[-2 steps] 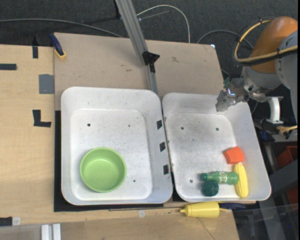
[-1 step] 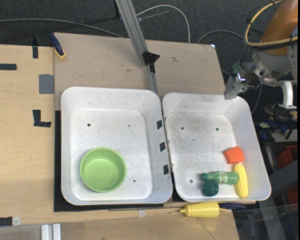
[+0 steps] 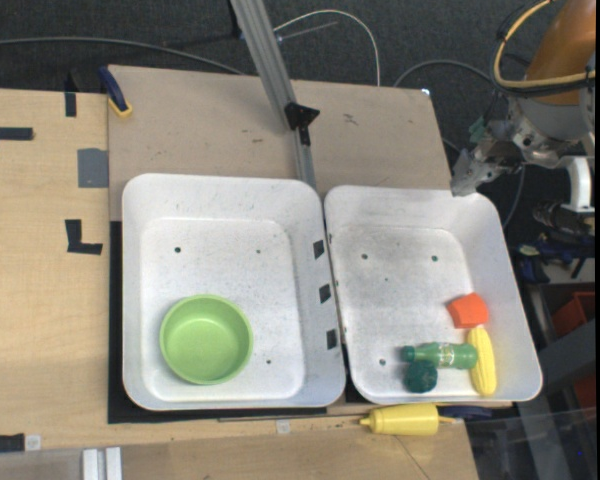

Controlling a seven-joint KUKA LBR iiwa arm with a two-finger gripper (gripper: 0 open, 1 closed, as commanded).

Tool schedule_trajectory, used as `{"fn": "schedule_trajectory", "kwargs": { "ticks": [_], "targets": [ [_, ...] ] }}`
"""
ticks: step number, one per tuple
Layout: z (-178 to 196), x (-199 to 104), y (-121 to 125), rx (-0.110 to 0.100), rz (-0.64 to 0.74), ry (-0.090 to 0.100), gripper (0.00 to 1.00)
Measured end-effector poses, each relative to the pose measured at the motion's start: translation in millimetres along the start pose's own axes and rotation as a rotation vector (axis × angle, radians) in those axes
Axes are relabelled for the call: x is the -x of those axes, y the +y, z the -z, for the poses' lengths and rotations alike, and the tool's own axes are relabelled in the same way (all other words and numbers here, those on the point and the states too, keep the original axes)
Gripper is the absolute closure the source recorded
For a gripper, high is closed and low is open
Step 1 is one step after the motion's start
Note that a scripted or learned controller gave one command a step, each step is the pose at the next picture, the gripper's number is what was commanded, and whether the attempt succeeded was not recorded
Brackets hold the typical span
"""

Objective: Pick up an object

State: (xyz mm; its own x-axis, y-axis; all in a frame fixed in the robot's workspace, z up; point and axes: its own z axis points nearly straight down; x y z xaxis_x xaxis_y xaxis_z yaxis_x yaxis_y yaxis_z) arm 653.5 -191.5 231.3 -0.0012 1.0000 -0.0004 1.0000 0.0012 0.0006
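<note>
In the right bin (image 3: 420,218) an orange block (image 3: 468,311) lies near the right wall. Below it a yellow banana-shaped piece (image 3: 483,359) rests beside a green bottle (image 3: 439,355), with a dark green small object (image 3: 419,376) just under the bottle. A green bowl (image 3: 206,339) sits in the front of the left bin (image 3: 220,208). My gripper (image 3: 468,173) hangs above the right bin's far right corner, away from all the objects, with nothing seen between its fingers.
A yellow bottle-like object (image 3: 404,420) lies on the bench just outside the right bin's front edge. A grey metal pole (image 3: 270,58) slants up from between the bins. Cables run along the dark floor behind the bench.
</note>
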Motion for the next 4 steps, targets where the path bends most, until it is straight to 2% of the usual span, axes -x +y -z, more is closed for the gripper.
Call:
{"fn": "schedule_trajectory", "kwargs": {
  "ticks": [1, 4],
  "targets": [
    [-9.7, -50.6, -1.4, -0.002, 0.004, 0.002, 1.00],
    [-1.6, -210.5, -36.6, -0.003, 0.006, 0.002, 1.00]
  ]
}}
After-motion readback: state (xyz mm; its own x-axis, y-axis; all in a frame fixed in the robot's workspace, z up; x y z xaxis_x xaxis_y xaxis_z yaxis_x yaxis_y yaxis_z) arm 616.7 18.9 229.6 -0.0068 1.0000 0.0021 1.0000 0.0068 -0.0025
